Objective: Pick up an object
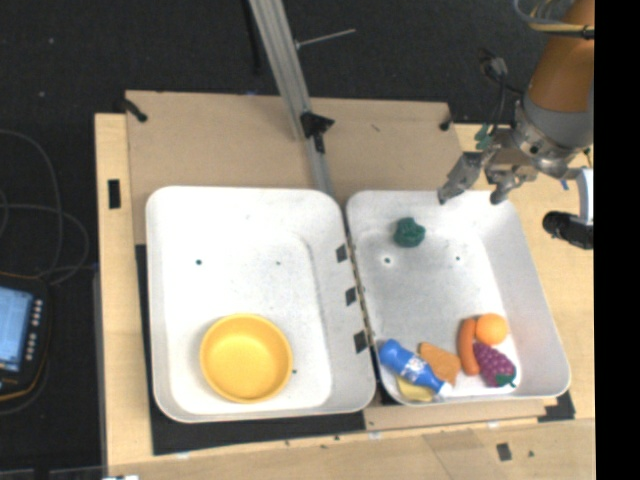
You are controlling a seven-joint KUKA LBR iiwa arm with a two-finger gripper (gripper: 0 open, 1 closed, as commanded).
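My gripper [472, 192] hangs over the far edge of the right bin [520, 268], its two fingers spread apart with nothing between them. A small dark green object [408, 232] lies in that bin's far part, to the left of the gripper and a little nearer. Along the near edge of the same bin sit a blue and yellow toy [408, 365], an orange carrot-like piece [440, 360], an orange fruit [490, 328] and a purple grape bunch [495, 362]. A yellow bowl [246, 357] rests in the near part of the left bin [240, 228].
A grey metal pole [285, 68] slants from the top of the view down to the gap between the bins. The bins sit on a tan board [200, 138]. A handheld screen [15, 338] lies off the bench at the left.
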